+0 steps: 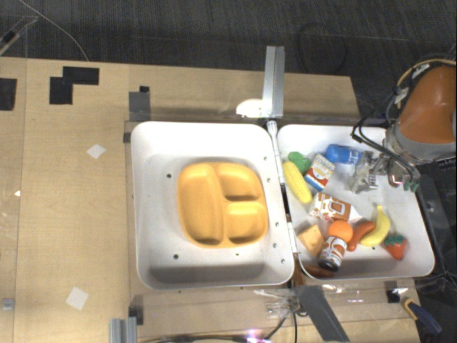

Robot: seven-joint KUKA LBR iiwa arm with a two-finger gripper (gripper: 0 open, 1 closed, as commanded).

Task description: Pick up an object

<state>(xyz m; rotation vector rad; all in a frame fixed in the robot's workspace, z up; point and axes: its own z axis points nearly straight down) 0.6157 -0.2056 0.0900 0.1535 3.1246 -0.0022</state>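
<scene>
The claw [365, 179] hangs low in the right bin [421, 259], and I cannot tell how it is set. Toy food lies in a heap just left of it: a corn cob [296, 180], a banana [379, 227] and a small bottle [331, 252]. It should come straight down on one toy that sits apart, like the banana. The arm reaches in from the right, wrist bent down.

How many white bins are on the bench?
2. The left bin holds a yellow divided tray. The right bin holds a heap of toy food, and the gripper hangs over its far right part.
</scene>
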